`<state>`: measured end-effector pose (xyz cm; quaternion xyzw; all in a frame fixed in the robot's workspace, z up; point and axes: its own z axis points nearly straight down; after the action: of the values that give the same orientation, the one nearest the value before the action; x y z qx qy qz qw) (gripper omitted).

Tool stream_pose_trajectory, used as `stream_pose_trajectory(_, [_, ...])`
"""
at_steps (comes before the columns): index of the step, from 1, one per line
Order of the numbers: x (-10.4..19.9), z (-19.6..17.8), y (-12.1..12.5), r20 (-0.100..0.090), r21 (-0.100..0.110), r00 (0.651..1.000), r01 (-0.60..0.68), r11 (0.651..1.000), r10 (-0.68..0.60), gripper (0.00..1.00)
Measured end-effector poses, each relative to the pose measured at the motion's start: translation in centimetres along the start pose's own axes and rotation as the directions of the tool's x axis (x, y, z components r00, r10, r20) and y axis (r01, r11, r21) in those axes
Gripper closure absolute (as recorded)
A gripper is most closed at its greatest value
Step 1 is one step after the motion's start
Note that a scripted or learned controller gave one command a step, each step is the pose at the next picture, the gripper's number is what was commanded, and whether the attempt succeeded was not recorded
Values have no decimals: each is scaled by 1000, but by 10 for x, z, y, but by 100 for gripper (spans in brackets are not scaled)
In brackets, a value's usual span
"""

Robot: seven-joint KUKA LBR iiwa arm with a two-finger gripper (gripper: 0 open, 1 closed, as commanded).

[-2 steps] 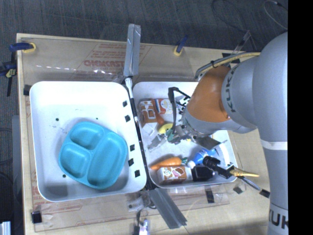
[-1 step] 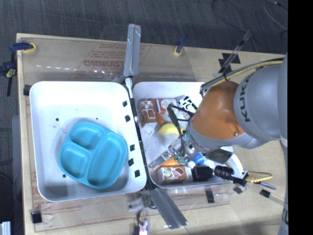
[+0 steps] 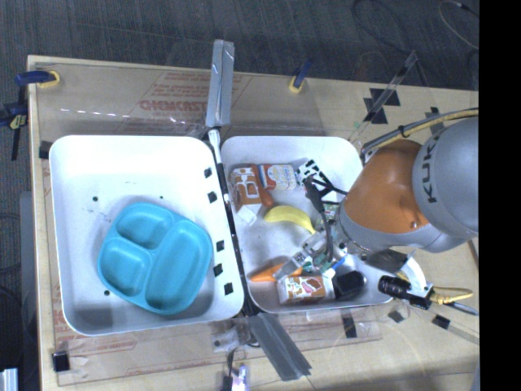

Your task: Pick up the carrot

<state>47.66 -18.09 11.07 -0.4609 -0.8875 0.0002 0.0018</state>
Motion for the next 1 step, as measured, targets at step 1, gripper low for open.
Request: stream_pose_trajectory(1, [-1,-9,2,0,-2,1000,5,1000,-5,100])
